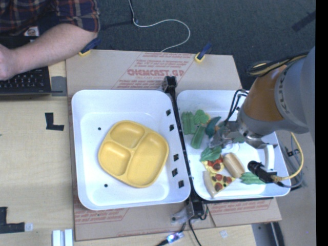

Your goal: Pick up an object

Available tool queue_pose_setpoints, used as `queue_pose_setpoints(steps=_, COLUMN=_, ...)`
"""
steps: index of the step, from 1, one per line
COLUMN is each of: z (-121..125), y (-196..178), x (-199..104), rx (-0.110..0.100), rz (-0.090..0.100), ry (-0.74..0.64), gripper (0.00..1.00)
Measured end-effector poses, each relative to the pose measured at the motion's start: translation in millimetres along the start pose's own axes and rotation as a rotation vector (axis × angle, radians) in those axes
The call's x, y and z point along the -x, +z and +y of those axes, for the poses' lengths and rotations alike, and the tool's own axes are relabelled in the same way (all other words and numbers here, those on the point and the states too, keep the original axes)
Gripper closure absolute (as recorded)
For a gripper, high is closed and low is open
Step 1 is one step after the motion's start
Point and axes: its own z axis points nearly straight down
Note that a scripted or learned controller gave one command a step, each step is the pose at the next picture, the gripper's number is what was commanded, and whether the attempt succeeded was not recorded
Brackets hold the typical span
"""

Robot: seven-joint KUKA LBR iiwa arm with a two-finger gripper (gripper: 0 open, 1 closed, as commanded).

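Camera view, gripper over green leafy toy

A grey robot arm enters from the right edge of the frame, its thick body filling the middle right. An orange band wraps the arm just above the wrist. From there the arm angles down and toward the left, ending in a dark wrist section with black cables looped along its upper side. The gripper sits at the arm's left tip, in the right half of the frame, slightly below centre, pointing downward.
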Motion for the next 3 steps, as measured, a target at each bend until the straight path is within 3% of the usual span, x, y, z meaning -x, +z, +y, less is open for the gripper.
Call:
queue_pose_setpoints(steps=1, z=0, y=-43, x=6, rx=-0.015, rz=-0.001, ry=0.002, gripper=1.00)
queue_pose_setpoints(steps=3, z=-6, y=-124, x=9, rx=-0.014, rz=-0.001, ry=0.001, gripper=1.00)
